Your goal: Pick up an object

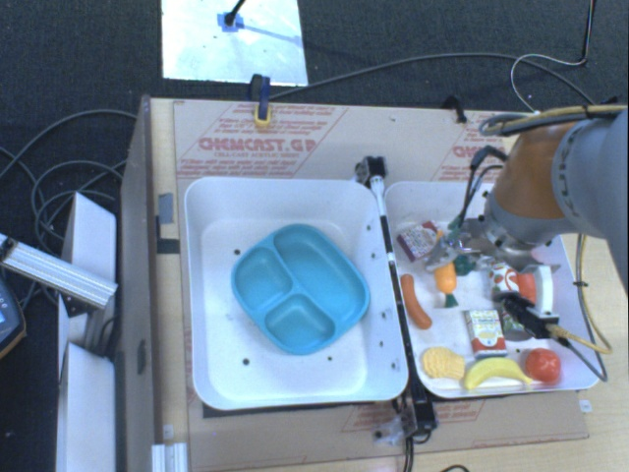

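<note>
**Colours on the desk**

Both bins (211, 293) are plain white. The divided plate (300, 288) in the left bin is light blue all over. In the right bin (580, 386), the carrot (446, 278) is orange with a green end, the sausage (416, 303) is orange-red, the banana (496, 372) is yellow, and the tomato (543, 364) is red. The corn (443, 364) is pale yellow with a dotted texture. A small carton (485, 330) is red and white with a green patch. The arm (565, 180) is grey with an orange band. The desk (324, 136) is pale cardboard brown, printed with red lettering. A clamp (261, 101) at its far edge is blue and yellow.
</note>
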Available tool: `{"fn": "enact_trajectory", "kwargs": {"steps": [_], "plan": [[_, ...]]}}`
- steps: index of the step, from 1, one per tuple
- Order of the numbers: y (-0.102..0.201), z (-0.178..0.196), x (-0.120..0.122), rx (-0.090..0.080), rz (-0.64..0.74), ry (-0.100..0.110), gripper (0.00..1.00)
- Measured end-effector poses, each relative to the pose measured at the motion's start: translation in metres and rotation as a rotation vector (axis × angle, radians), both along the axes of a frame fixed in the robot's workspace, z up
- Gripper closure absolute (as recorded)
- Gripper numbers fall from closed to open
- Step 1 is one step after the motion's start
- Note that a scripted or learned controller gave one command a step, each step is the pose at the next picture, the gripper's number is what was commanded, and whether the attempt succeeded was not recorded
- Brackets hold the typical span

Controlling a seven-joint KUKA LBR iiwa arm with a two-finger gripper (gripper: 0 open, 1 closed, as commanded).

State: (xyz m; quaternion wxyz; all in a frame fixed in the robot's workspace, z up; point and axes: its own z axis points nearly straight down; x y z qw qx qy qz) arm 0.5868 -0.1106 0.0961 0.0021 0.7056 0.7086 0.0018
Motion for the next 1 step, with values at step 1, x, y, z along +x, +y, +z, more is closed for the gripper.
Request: {"fn": "enact_trajectory", "kwargs": {"steps": [1], "plan": [[0.0675,0.1118,-0.0291,0.001,0.0,0.001,1.0]]}}
